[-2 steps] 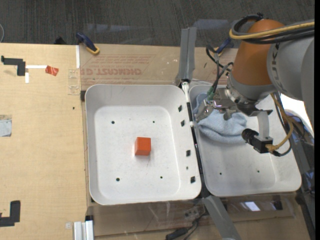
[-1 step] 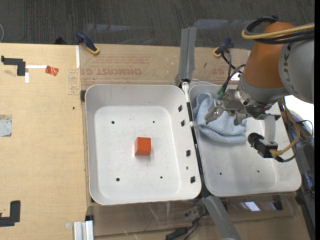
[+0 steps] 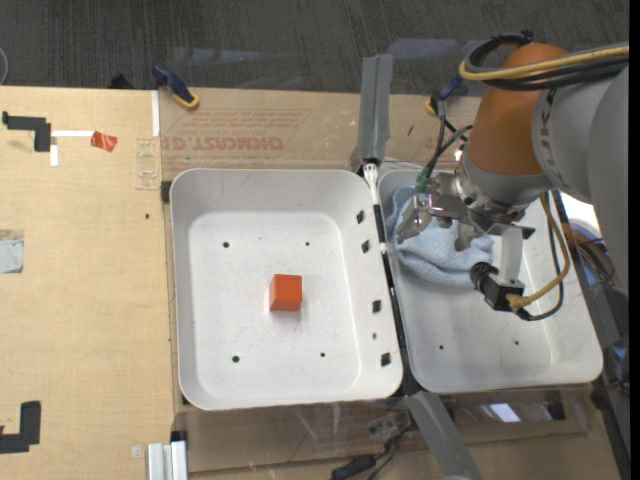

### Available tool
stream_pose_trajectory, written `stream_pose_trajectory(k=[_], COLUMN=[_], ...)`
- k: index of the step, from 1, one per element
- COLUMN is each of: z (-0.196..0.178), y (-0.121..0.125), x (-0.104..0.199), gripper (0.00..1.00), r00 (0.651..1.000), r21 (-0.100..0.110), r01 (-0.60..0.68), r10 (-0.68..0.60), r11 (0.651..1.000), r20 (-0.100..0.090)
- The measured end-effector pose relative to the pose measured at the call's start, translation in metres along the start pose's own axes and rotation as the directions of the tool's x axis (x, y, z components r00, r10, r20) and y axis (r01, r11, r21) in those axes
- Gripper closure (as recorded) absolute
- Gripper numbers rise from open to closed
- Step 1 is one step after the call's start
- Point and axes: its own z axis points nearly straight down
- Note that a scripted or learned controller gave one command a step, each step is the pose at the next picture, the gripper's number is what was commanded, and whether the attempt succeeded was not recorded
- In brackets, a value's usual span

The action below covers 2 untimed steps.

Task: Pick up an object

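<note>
- Pale plywood bench top (image 3: 80,298) fills the left of the camera view, carrying black bracket marks, a strip of white tape and a small scrap of red tape (image 3: 103,141) near its far edge.
- Dark grey carpet floor (image 3: 250,18) runs along the far side, with cables lying on it at the top.
- Brown cardboard sheet (image 3: 250,133) printed with mirrored red lettering lies behind the bins, held by a blue-and-yellow clamp (image 3: 175,85) at its left corner.
- Left shallow white plastic bin (image 3: 200,368), with small dark holes in its floor, holds one small orange-red cube (image 3: 286,293) resting near the middle, well apart from the arm.
- Right shallow white plastic bin (image 3: 560,363) sits just beside the left one, a grey metal rail between them; a crumpled pale blue cloth (image 3: 440,258) lies in its far left part.
- Grey arm with an orange band (image 3: 515,108) reaches in from the right above the right bin.
- Two-finger gripper (image 3: 440,218) hangs directly over the cloth; how far it is open, and whether it has hold of anything, cannot be told.
- Yellow and black cables (image 3: 540,303) loop around the wrist.
</note>
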Motion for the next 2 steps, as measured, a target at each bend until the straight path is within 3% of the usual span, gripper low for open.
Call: stream_pose_trajectory(k=[1,2], z=[0.0,-0.001], y=[-0.012,0.003], x=[0.007,0.002], gripper=[0.0,0.0], r00=[0.998,0.999], r21=[0.002,-0.001], r01=[-0.068,0.04], r10=[0.068,-0.04], r11=[0.998,0.999], r20=[0.0,0.001])
